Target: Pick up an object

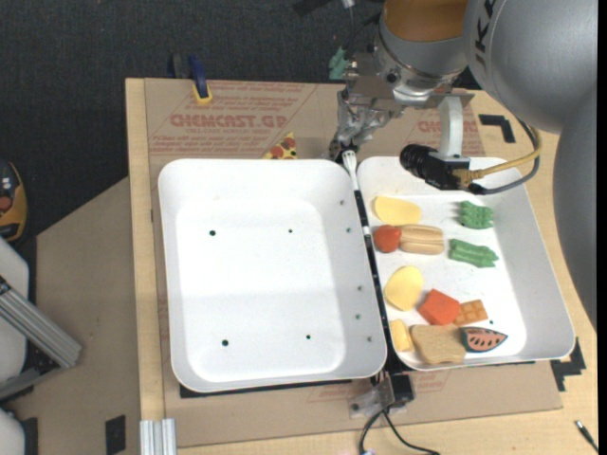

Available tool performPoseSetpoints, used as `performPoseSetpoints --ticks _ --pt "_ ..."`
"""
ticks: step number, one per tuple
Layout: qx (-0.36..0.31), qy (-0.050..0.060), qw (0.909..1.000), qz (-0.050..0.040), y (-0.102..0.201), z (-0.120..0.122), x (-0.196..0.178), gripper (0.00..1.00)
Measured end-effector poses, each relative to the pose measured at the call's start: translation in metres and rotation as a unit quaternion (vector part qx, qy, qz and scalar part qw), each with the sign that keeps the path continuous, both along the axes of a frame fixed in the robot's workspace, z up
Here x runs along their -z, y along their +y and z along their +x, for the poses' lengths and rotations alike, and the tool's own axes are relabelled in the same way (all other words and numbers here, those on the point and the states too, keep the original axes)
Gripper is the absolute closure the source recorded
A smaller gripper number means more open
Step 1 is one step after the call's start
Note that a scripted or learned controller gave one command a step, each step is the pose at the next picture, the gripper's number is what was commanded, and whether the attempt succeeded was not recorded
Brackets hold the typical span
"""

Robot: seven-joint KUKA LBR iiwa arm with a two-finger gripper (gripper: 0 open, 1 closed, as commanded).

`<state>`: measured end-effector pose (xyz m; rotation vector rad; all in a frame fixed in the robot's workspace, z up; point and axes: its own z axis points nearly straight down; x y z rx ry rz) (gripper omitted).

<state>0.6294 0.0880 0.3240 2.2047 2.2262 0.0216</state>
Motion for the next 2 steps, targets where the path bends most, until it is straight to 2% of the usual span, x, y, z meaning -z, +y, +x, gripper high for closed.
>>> performPoseSetpoints --ticks 1,2 --pt "0.0 -0.002 1.0 0.0007 0.073 0.028 -0.125 1.0" --pt "0.003 0.009 0.9999 -0.0018 0.1 -0.012 -0.119 1.0"
